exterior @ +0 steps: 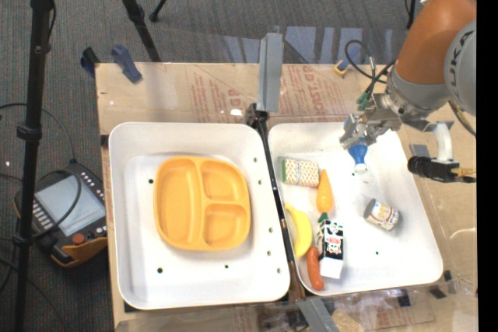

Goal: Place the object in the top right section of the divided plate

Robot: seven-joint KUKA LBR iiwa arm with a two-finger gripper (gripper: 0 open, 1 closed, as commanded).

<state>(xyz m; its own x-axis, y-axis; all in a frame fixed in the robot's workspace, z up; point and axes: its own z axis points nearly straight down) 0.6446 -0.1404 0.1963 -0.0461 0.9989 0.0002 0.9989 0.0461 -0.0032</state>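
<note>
End effector [359,145] over right bin [420,245], jaw state unclear, maybe clasping something blue; best carried toward yellow divided plate [204,202], released at 1 o'clock section.

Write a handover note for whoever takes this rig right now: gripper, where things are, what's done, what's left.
Gripper: above the upper part of the right bin, nothing seen held; whether the jaws are open is unclear.
Divided plate: yellow, in the left bin, nothing in any section.
Right bin holds: patterned block, carrot, banana, cow-print carton, red piece, small can.
Done: nothing placed yet.
Left: pick one object, move it over to the left bin, set it in the plate's top right section.
</note>
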